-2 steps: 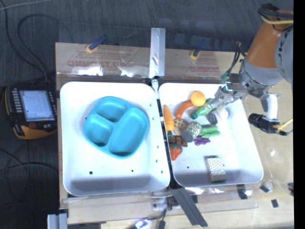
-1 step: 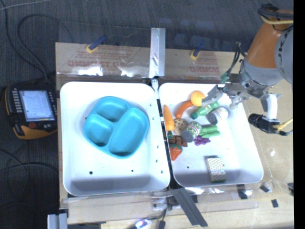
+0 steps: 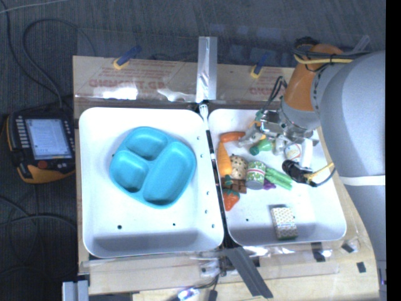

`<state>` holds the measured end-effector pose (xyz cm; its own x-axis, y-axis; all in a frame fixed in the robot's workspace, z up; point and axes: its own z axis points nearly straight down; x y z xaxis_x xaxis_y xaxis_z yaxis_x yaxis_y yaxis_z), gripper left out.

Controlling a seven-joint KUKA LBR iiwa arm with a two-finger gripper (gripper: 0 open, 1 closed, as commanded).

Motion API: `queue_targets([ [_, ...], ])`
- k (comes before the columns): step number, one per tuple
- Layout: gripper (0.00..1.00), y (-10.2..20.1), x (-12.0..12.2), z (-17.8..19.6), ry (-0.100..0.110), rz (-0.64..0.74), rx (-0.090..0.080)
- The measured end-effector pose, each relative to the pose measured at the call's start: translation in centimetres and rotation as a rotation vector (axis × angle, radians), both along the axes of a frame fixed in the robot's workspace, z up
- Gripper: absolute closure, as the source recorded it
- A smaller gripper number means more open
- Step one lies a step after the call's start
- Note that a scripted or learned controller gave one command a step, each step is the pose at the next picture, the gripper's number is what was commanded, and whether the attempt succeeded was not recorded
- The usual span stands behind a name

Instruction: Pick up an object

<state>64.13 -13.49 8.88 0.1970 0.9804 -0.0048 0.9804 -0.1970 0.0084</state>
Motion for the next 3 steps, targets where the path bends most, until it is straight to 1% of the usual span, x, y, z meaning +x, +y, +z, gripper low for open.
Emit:
queue_targets([
  [1,0.00,-4.8,-2.0,4.9,0.005,0.056,0.024],
  [2,0.00,-3.9,-1.2,1.1,0.002,-0.005,0.023],
  [3,1.00,-4.2,-1.5,1.8,0.009,-0.006,0.016],
])
